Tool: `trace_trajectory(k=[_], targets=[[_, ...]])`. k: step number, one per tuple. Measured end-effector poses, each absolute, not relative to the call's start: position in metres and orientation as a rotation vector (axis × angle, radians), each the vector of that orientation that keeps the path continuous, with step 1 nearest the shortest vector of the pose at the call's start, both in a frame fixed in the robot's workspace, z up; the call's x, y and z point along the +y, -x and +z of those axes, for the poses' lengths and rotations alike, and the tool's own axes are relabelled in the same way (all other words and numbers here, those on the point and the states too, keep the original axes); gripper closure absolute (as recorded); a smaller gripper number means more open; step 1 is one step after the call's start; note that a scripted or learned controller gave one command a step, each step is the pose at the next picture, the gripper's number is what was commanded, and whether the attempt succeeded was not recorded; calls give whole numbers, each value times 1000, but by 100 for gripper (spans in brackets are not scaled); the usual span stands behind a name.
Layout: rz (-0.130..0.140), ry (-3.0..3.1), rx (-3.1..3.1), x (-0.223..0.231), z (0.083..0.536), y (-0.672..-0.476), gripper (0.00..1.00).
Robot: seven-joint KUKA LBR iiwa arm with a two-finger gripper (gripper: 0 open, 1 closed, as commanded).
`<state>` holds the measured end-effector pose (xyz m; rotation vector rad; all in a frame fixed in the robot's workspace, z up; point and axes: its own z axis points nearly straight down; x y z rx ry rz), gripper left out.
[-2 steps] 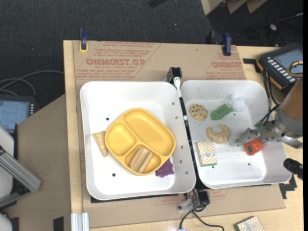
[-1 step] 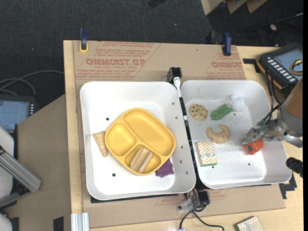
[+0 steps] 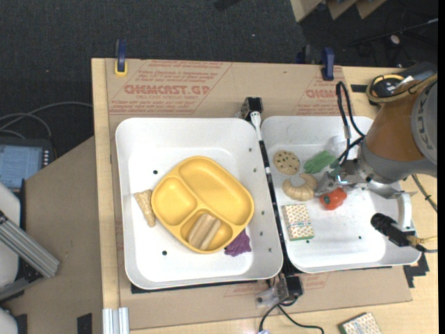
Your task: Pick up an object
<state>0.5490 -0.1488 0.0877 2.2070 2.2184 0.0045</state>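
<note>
The right bin (image 3: 348,252) holds a round cookie (image 3: 286,161), a tan croissant-like piece (image 3: 300,188), a green leafy piece (image 3: 320,163), a red tomato-like piece (image 3: 334,198) and a small patterned packet (image 3: 299,222). My gripper (image 3: 338,177) hangs low over the right bin, just above the red piece and beside the green one. Its fingertips are too dark and small to read. The left bin (image 3: 139,152) carries a yellow divided plate (image 3: 201,203) with a bread roll (image 3: 204,229) in its front compartment.
A tan cracker stick (image 3: 145,207) lies left of the plate and a purple piece (image 3: 238,244) at its front right edge. The grey arm (image 3: 396,138) fills the right bin's far right side. A black cable (image 3: 343,110) loops over the bin's back.
</note>
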Motion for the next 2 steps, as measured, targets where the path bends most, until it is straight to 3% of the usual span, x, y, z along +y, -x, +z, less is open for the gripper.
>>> trace_trajectory(k=[1, 2], targets=[[5, -2209, 2219, -96, 88, -582, 100], [16, -2206, 2226, -18, 192, -605, 100]])
